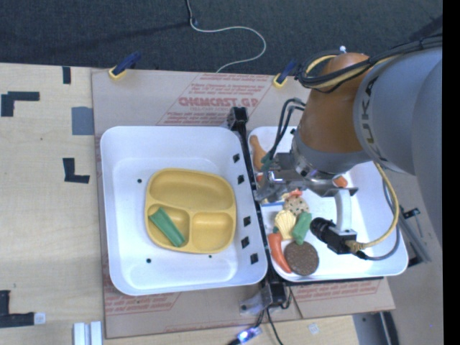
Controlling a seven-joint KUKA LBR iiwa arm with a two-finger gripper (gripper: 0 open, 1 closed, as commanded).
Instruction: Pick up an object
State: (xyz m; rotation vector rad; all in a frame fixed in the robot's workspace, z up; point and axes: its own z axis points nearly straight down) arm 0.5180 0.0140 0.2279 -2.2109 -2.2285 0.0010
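Note:
My gripper (282, 184) hangs low over the left part of the right bin (374, 264), under the grey and orange wrist. Just below it lies a cluster of toy foods: a tan cracker-like piece (294, 206), a yellow piece (285, 225), a green piece (302, 226), an orange carrot (277, 249) and a brown round disc (302, 259). An orange piece (256, 148) lies near the bin's upper left, and a small red piece (342, 182) peeks out beside the wrist. Nothing is visibly held.
The left bin (129, 157) holds a yellow divided plate (208, 185) with a green pickle-like piece (167, 226) in its lower left compartment. A black fitting with a yellow cable (335, 236) hangs from the arm over the right bin. The arm hides much of that bin's right side.

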